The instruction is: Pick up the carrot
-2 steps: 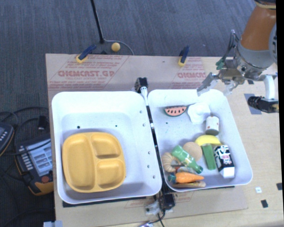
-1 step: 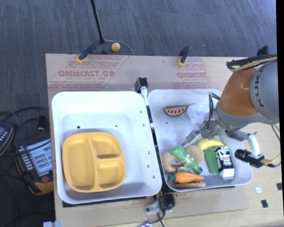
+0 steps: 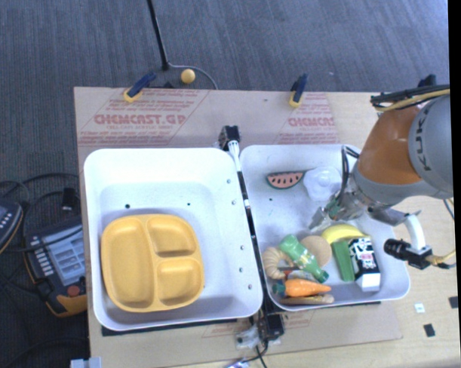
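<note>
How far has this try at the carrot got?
Done: nothing yet. The carrot lies at the near edge of the right bin, below the green bottle, with nothing gripping it. In hand: the pincer is low over the bin's middle, near the banana, away from the carrot. Left: move over the carrot, grasp it and lift.

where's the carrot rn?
In the right bin, at its near edge: the carrot lies just below the green bottle, left of the green-and-white carton.
</note>
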Available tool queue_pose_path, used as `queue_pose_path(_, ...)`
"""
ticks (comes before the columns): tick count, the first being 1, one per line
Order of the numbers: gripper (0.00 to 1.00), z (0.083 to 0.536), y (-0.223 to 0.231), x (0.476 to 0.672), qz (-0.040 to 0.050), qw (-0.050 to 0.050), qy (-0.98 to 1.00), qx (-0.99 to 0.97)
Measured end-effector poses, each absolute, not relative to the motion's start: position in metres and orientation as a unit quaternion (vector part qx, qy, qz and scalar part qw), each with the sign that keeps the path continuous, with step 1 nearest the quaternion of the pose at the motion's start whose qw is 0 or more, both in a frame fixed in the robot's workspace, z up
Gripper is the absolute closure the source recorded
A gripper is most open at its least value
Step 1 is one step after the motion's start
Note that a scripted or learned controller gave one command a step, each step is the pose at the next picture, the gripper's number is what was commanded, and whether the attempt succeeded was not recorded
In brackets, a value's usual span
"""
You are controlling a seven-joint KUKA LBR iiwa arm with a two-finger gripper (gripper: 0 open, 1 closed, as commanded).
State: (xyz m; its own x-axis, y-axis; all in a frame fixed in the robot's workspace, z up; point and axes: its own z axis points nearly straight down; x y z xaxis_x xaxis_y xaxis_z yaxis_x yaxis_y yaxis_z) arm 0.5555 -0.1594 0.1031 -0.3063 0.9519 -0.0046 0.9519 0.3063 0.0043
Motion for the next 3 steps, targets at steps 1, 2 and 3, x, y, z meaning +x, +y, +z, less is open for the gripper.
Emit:
queue_pose_path(1, 1.00, 0.093, -0.170, 0.502, 0.0047, 0.014, 0.860, 0.511)
queue_pose_path(2, 1.00, 0.163, -0.106, 0.485, 0.0005, 0.001, 0.798, 0.603)
queue_pose_path(3, 1.00, 0.098, -0.103, 0.486, 0.0006, 0.004, 0.802, 0.598)
